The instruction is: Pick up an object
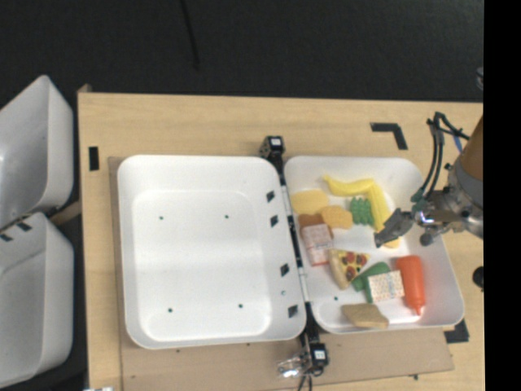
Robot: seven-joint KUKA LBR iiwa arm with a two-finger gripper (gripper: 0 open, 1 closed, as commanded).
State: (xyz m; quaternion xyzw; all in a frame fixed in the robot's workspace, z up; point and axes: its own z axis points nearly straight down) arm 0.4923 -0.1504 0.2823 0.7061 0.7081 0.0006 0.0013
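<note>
Left bin (pixel 199 251) bare; right bin (pixel 435 300) crowded with toy food. Arm (pixel 468 194) reaches in from the right — gripper (pixel 395 228) low over the yellow banana (pixel 354 187), nothing visibly held; finger state: cannot tell. Step looks like approach. Next: descend onto one item — the orange carrot (pixel 412 282) stands clearest.

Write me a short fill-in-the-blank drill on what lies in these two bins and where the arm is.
1. All the toy food lies in the ____ bin as the camera sees it.
2. The orange carrot lies against that bin's ____ side.
3. The banana is coloured ____.
4. The gripper hangs over the same bin, reaching in from the ____.

Missing words: right; right; yellow; right
</note>
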